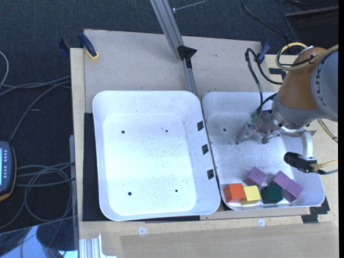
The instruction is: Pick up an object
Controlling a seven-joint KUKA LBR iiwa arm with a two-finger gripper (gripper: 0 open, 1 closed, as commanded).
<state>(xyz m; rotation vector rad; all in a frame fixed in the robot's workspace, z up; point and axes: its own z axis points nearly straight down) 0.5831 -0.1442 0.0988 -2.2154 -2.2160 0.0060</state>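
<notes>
While hovering with fingers spread and nothing between them, gripper point(251, 135) well behind purple block point(257, 176), packed beside orange block point(234, 191); risked dragging neighbours, no clean grasp.
</notes>
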